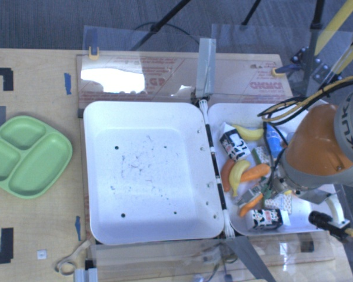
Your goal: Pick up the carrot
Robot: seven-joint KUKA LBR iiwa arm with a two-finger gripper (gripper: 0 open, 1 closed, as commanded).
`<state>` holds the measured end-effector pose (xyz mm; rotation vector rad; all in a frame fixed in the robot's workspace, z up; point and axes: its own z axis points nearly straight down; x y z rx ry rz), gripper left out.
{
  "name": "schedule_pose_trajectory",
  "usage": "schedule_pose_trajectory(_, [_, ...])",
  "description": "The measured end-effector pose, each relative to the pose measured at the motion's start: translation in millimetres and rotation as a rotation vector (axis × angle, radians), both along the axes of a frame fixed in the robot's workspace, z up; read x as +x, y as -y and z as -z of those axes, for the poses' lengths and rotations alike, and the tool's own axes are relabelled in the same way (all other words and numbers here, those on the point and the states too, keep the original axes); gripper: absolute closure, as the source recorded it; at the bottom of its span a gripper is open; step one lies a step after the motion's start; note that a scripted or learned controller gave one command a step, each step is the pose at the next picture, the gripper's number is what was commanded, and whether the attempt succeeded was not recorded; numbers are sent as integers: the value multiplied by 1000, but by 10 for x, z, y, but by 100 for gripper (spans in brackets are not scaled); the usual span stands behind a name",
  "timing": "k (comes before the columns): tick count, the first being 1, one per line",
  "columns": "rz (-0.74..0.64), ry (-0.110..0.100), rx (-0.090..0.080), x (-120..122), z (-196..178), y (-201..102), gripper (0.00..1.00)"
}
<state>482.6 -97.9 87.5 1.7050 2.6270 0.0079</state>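
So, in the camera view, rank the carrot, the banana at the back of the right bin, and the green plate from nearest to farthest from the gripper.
1. Carrot, beside the gripper in the right bin.
2. Banana, farther back in that bin.
3. Green plate, on the bench's far left.

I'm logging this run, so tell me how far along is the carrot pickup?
Nothing looks finished yet. The carrot lies in the right bin among a banana and small cartons, not lifted. The arm is lowered over that bin, and its gripper sits just beside the carrot; a grasp cannot be confirmed. Gripping and lifting the carrot are left.
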Motion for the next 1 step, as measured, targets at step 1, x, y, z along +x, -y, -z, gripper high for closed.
schedule_pose_trajectory(1, [-146, 0, -2, 15, -1, 0, 0])
